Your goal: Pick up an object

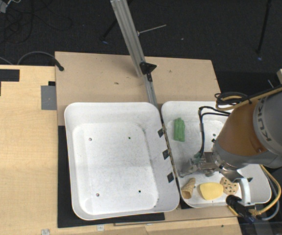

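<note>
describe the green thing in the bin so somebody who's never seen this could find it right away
Find the right bin, the one the arm reaches over. The green block lies in its far half, close to the divider between the two bins, apart from everything else. It is the one green item: the yellow lump and the tan pieces beside it sit at the near edge.
</note>
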{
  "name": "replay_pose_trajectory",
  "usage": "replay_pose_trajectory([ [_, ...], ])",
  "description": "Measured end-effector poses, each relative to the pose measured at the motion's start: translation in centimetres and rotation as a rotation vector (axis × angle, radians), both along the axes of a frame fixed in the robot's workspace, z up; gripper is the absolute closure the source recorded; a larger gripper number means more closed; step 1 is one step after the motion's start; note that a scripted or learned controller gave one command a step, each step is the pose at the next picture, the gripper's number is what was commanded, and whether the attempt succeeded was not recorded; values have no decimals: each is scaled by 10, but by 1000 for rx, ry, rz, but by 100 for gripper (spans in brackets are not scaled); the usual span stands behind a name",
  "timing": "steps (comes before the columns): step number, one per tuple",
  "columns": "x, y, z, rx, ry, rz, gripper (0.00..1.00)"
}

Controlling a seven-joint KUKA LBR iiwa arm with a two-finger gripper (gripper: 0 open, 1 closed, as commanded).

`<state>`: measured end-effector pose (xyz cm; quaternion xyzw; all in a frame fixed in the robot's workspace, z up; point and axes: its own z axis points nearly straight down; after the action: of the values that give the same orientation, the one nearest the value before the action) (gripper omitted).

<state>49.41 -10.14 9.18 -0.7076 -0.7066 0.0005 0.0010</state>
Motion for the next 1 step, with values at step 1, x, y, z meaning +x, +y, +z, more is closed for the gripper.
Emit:
replay_pose_trajectory([
  [1, 0, -1, 11, 2, 1, -6, 100],
])
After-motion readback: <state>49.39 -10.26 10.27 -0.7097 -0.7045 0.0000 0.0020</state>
